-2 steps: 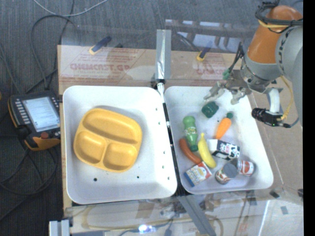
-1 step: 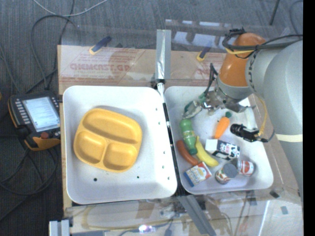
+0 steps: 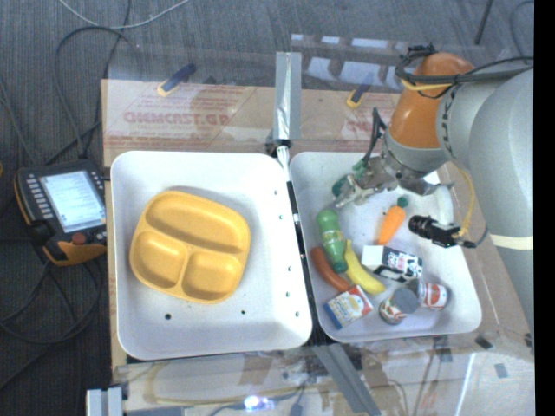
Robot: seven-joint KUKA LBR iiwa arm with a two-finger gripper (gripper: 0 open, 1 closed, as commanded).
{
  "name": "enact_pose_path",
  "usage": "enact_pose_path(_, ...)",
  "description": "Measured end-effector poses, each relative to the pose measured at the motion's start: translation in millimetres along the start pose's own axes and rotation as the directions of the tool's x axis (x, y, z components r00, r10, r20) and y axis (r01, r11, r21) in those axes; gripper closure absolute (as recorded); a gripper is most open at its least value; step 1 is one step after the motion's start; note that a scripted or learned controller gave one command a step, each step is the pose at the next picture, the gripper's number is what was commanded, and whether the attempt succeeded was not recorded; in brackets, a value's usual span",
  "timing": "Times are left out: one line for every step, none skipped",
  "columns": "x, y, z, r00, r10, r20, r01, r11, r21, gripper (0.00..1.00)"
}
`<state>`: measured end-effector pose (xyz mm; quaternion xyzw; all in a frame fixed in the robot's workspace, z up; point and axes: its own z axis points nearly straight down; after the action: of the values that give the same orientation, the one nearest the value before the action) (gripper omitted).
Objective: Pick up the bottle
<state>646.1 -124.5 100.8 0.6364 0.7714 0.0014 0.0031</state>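
Looking down on 2 white bins, I see the gripper [image 3: 354,189] hanging over the upper part of the right bin [image 3: 464,306], near its back wall, with the grey arm and orange band [image 3: 422,111] coming in from the upper right. I can't tell how far the fingers are parted; they're small and blurred against the white floor, and I see nothing clearly between them. The green bottle [image 3: 330,235] lies just below the gripper, close along the bin's left wall, its cap end toward the gripper, tight room on that side. A red sausage-like piece [image 3: 329,269] lies beside the bottle's lower end, and a yellow banana [image 3: 362,271] sits just right of both, touching or nearly so. A carrot [image 3: 391,224] lies tilted right of the bottle with bare white floor between them, the clearest gap in this bin. Lower right is crowded: a black-and-white carton [image 3: 395,263], a small juice box [image 3: 348,307], and 2 cans [image 3: 403,304] near the front rim. A black fitting on the cable [image 3: 431,229] hangs over the right side. The left bin [image 3: 139,328] holds 1 yellow divided tray [image 3: 191,245], with open floor around it. A teach pendant [image 3: 59,204] sits off the bench's left edge.
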Motion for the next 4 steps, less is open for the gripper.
enact_pose_path(0, 1, 0, 1.0, 0.0, 0.001, 0.0, 1.0, -0.002, 0.0)
enact_pose_path(-68, 10, -57, 0.956, 0.293, 0.003, -0.293, 0.956, 0.007, 0.0)
enact_pose_path(-63, -25, -54, 0.958, 0.288, 0.003, -0.288, 0.958, 0.009, 0.0)
enact_pose_path(0, 16, 12, 1.0, -0.03, 0.001, 0.03, 1.0, -0.004, 0.0)
